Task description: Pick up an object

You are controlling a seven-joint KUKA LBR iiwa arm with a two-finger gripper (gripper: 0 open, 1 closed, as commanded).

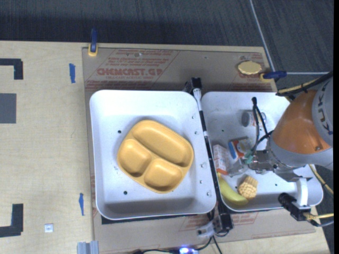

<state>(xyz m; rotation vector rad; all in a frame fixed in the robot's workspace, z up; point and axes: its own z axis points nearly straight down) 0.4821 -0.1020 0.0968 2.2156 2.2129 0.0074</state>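
The arm's wrist blocks my sight of the fingers, so I cannot tell whether they are spread, pressed together, or grasping anything. The gripper (254,162) is low in the right bin (228,110), pointed toward that bin's left side, with black cables looping up over it toward the orange band (299,128) of the arm.

Right beside the gripper, to its left, lies a small cluster of things. A clear crinkled packet (221,159) rests against the bin's left wall, and a carton with red and blue print (239,147) sits next to it, just at the gripper's tip. Below them a yellow banana (230,192) curves along the bin's near-left corner, and a bumpy yellow corn cob piece (247,186) lies touching its upper side, just under the gripper. Farther back in the same bin is a small grey round thing (247,118), apart from the rest.

The left bin (106,157) holds one large yellow divided tray (154,155), turned at a slant, roughly in the middle.

Both bins sit on a brown cardboard sheet (132,67) laid over the pale wooden counter (42,142). A tan disc (249,67) rests on the cardboard behind the right bin.
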